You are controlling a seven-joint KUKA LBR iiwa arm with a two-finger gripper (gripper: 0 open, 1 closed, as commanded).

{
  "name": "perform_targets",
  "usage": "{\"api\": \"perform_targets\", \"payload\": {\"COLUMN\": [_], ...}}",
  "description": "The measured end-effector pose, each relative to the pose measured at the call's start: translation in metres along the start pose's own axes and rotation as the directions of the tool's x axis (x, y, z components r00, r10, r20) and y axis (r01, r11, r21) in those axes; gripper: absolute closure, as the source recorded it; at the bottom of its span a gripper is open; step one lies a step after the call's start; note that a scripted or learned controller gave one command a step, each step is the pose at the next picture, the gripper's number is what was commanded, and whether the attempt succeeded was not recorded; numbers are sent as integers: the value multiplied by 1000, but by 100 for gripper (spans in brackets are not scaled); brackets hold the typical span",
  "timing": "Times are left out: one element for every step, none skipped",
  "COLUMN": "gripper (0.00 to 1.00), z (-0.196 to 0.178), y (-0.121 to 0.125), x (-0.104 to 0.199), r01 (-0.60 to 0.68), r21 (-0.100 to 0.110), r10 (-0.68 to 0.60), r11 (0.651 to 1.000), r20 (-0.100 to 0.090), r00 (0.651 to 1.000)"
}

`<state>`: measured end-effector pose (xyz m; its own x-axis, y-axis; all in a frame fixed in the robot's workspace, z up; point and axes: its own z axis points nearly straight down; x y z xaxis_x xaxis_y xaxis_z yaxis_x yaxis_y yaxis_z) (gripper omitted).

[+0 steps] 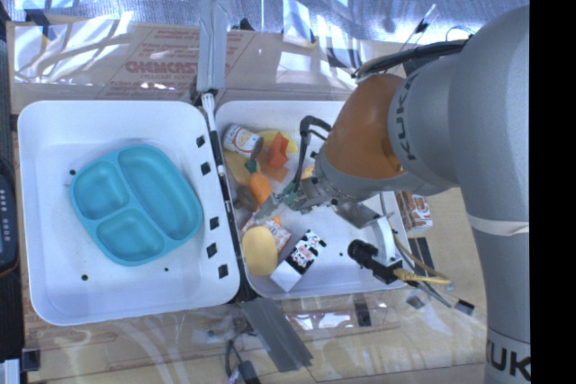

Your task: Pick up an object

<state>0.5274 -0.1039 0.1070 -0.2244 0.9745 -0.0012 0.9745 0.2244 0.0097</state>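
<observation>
I've got the arm (450, 130) reaching in from the right and hanging low over the right bin (328, 283), with the orange band above the wrist blocking much of the middle of that bin from my view. The gripper (292, 193) sits down among the clutter on the bin's left side, and I cannot tell how it stands or whether anything is caught in it, because the wrist hides it. Candidates lie close by: an orange carrot-like piece (260, 187) just beside the tool, a yellow lemon-like fruit (258, 248) nearer the front, a black-and-white carton (307, 252) next to it, and a small can (240, 138) with an orange block (276, 150) toward the back. The left bin (45, 283) holds only a blue divided plate (135, 202), well apart from the action. To do this pick well, I'd settle on one item, probably the carrot piece since it is nearest, centre over its narrow width, and descend straight so neighbours aren't shoved against the bin wall. I'd judge crowding to be the main risk: things touch, so a grasp could nip two or slip off a rounded one. I'd lift slowly and confirm before trusting it
</observation>
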Motion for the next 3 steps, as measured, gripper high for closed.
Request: {"api": "perform_targets", "payload": {"gripper": [0, 100, 100], "z": [10, 0, -87], "y": [40, 42, 140], "x": [-21, -19, 22], "r01": [-17, -12, -146], "r21": [3, 2, 5], "r10": [17, 12, 146], "r11": [1000, 1000, 989], "r20": [0, -1, 0], "r00": [1000, 1000, 989]}}
